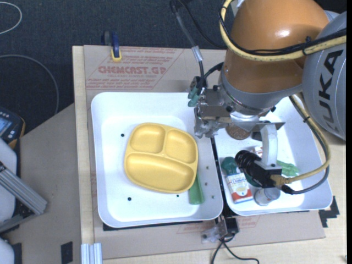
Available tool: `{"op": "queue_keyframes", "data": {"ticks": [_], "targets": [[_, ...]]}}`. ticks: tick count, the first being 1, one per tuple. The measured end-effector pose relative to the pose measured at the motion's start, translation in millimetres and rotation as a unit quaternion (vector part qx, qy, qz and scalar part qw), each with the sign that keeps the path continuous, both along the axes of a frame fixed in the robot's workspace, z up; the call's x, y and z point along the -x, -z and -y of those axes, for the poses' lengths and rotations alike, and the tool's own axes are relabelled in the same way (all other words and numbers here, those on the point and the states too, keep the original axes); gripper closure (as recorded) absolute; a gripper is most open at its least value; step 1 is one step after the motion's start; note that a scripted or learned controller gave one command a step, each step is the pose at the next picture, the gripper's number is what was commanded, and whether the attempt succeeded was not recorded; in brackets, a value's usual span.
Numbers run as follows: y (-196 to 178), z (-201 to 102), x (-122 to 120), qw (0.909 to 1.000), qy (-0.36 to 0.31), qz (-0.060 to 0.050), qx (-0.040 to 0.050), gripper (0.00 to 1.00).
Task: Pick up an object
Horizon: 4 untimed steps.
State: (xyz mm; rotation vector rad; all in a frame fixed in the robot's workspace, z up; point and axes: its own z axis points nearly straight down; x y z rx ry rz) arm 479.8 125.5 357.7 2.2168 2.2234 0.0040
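Orange-banded grey arm's hand [204, 126], grip state unclear, hovered beside rigid, light yellow plastic divided plate [161, 157]; grab its rim.

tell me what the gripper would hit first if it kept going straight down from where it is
Probably the inner rim where the two white bins meet, since the gripper hangs over that edge. Depth is hard to judge from above, so it might instead land just inside the left bin, beside the yellow tray.

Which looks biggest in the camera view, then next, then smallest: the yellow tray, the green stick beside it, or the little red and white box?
1. Yellow tray, by far the biggest.
2. and 3. Green stick and red and white box look about alike; both are partly hidden, so I won't rank them.
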Motion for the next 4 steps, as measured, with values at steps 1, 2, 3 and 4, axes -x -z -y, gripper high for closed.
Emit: {"op": "queue_keyframes", "data": {"ticks": [1, 2, 3, 4], "targets": [[103, 50, 2, 1.0000, 0.005, -0.007, 0.0022, 1.00], [123, 6, 2, 1.0000, 0.000, -0.005, -0.0002, 1.00], [-19, -15, -1, 1.0000, -0.001, 0.006, -0.0030, 1.00], [-157, -54, 0, 1.0000, -0.002, 0.008, -0.0041, 1.00]]}}
